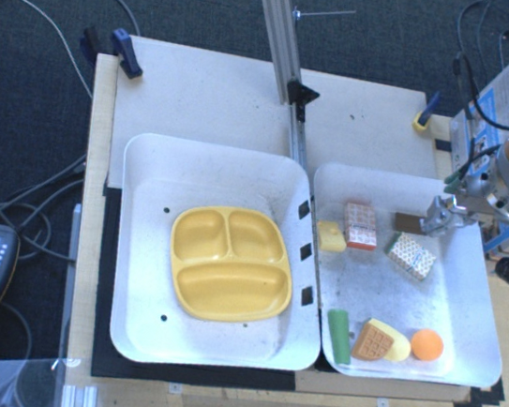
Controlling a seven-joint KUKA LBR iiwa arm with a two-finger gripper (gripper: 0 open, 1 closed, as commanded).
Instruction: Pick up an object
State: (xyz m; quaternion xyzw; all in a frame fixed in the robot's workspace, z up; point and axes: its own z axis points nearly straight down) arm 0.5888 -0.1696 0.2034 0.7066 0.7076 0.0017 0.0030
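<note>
The patterned box lies just below-left of the gripper.

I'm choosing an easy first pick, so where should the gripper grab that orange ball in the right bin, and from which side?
Take the orange ball across its middle, coming straight down from above. It is round, so any pair of opposite sides would do, but the yellow piece sits close on its left and the right bin wall curves near its right; placing the fingers on its near and far sides looks clearest.
</note>
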